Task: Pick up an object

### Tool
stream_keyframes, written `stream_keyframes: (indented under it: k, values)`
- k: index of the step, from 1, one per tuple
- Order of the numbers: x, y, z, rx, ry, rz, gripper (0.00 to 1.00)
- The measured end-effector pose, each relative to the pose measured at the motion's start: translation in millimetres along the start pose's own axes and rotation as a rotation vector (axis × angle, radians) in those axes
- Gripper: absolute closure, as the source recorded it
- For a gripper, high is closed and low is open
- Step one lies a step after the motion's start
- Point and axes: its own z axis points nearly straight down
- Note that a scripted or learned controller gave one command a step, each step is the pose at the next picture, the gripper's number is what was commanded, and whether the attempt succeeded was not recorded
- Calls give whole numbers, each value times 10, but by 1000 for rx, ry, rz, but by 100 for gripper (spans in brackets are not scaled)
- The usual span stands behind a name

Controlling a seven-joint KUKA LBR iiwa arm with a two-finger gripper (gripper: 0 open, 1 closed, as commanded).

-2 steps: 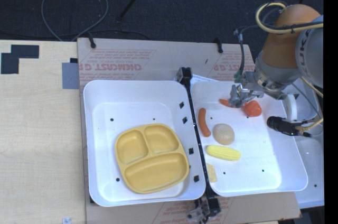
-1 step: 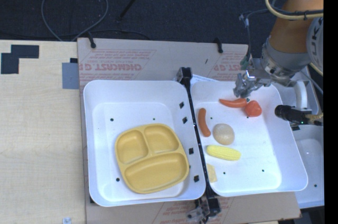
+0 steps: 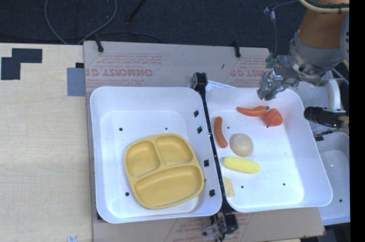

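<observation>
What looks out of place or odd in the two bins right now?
Little stands out. A small pale yellow piece sits jammed against the divider at the right bin's left edge, apart from the corn, sausage and other toy foods. The yellow tray lies askew in the left bin. Nothing looks spilled or damaged.

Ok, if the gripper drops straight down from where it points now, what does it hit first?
Probably the carrot or the red piece beside it; the gripper hangs just above them near the right bin's far edge. Depth is unclear.
</observation>
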Motion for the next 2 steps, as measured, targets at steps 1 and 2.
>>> stream_keyframes:
  k: [1,2]
  values:
    - [360,-243,132,7,1,0,100]
    - [853,-459,322,8,2,-2,100]
